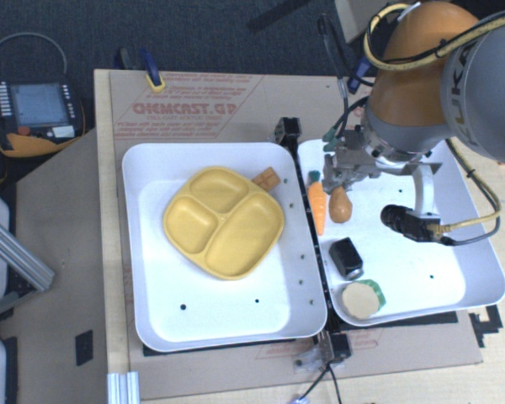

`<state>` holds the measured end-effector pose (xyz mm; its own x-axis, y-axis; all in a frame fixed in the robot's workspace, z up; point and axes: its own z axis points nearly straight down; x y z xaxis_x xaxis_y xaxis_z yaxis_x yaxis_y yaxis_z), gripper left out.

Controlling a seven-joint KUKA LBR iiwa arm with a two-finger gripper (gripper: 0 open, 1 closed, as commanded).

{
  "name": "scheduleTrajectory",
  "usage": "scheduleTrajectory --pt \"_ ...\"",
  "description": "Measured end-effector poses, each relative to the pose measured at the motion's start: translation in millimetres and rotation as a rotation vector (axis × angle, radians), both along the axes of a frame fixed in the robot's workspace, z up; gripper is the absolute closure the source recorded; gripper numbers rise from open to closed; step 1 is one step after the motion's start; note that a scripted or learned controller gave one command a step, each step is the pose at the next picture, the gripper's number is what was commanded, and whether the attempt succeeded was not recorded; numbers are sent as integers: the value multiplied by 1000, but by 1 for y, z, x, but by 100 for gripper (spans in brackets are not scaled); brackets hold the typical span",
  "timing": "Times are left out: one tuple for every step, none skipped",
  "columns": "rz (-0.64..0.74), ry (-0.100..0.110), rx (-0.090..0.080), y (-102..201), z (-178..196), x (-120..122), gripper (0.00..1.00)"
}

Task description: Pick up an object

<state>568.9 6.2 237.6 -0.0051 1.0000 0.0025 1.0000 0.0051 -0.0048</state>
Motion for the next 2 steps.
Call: scheduleTrajectory --pt "0 0 0 42 -14 -23 100" --pt "-1 -1 0 82 -15 -43 100"
